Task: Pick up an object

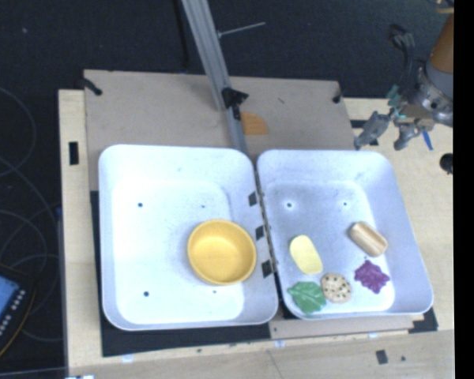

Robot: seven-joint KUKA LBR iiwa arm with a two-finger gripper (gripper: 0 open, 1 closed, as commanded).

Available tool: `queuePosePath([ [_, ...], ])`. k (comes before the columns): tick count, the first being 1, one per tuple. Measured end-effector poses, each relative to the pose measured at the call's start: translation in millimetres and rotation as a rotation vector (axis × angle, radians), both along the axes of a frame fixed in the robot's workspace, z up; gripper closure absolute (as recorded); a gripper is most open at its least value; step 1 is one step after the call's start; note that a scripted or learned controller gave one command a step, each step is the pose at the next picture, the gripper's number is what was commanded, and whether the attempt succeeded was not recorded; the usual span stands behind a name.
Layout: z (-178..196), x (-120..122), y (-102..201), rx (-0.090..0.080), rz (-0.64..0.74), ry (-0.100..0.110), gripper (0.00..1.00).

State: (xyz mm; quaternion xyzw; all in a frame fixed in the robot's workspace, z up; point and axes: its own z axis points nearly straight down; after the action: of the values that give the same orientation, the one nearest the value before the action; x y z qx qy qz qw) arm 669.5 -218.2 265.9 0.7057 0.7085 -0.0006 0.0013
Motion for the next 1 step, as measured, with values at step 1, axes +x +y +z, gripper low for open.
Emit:
queuePosePath([
  [1, 0.0, -0.2, -0.6, -0.001, 0.001, 0.001, 0.0],
])
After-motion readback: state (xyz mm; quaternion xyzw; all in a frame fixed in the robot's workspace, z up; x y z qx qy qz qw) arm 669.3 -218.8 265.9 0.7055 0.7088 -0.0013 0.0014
